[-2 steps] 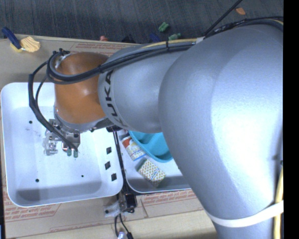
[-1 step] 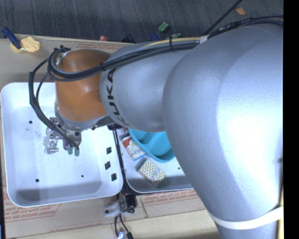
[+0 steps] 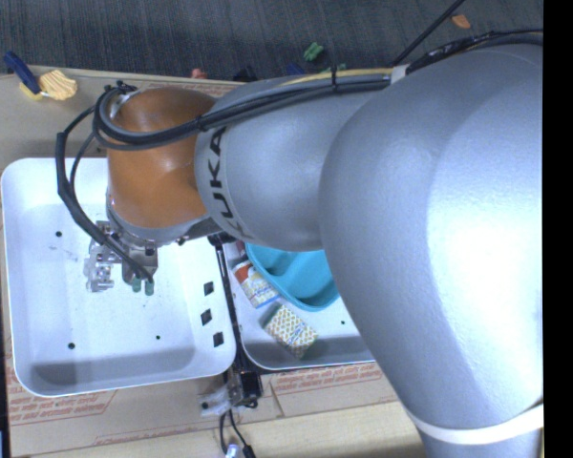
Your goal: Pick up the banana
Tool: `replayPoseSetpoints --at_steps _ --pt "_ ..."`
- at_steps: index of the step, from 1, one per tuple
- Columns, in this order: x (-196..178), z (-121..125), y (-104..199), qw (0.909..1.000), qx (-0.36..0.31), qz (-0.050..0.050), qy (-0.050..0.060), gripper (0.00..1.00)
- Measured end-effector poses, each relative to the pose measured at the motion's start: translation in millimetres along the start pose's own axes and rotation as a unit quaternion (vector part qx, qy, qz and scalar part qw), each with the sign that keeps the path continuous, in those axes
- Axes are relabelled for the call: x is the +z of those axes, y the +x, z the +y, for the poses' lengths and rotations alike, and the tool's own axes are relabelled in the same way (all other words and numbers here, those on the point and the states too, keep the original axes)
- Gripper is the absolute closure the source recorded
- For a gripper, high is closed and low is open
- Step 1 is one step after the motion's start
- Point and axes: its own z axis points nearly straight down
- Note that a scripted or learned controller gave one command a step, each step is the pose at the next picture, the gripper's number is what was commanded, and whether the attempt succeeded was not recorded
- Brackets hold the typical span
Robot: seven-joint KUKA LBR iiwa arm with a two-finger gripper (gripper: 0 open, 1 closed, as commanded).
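Where the banana lay, and which way its long axis ran, could not be told; the arm covered much right of the left bin. The gripper hung over that bin, its grip unreadable; best locate the fruit, then close across its middle

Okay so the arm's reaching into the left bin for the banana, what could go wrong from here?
1. The gripper hangs over the left bin, and I see no banana on the bare floor beneath it, so it may close on nothing.
2. The arm covers much of the right bin, where a blue bowl and a patterned box lie; a banana hidden there would be missed.
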Motion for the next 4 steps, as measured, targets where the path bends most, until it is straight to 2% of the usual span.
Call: replayPoseSetpoints --at_steps 2,3,4 --pt "-20.2 0.8 -1.0 1.0 -0.003 -0.001 0.0 1.0" --pt "-38.1 -109.0 21.2 1.0 0.007 0.001 0.0 1.0" --pt "-38.1 -107.8 21.6 1.0 0.006 0.001 0.0 0.0"
